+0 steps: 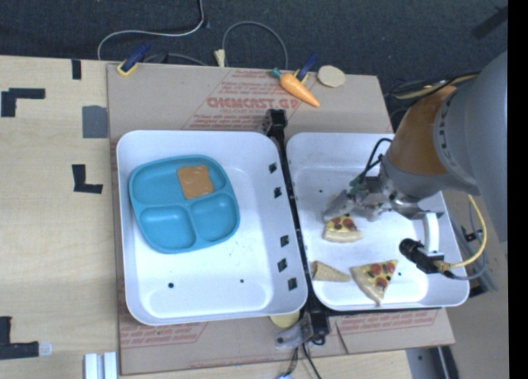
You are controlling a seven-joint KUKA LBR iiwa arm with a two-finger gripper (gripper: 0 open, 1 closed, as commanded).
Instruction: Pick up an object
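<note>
Gripper (340, 206) is hovering low in the right bin (330, 150), tips sitting right above/touching the upper pizza slice (341, 228). Can't tell finger state from this angle, and can't confirm anything is sitting between them. Arm w/ orange band (412, 134) is reaching in from the right. A second pizza slice (375, 277) is lying near the bin's front edge, w/ a plain wedge piece (328, 271) just beside it. Left bin (198, 299) is holding a blue divided plate (183, 204) w/ a brown piece (195, 181) in its top compartment. Toy carrot (298, 88) is lying on the cardboard (231, 101) behind the bins.
</note>
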